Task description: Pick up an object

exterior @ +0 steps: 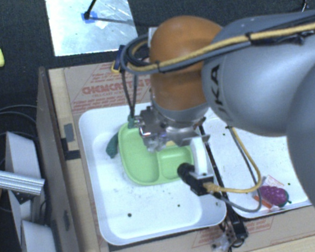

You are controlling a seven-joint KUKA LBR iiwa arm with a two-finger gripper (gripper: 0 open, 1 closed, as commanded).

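- Lying in the left white bin (113, 218), a light green divided tray (146, 166) sits toward the bin's upper right, partly under the arm's wrist.
- A small dark green object (112, 145) rests just beside the tray's left edge.
- The tool (162, 135) hangs over the tray's upper right part; whether it is parted or closed I cannot tell.
- A purple grape-like object (273, 195) lies in the right bin (280, 150), near its lower edge.
- Both bins sit on the cardboard-covered worktop (98, 87).
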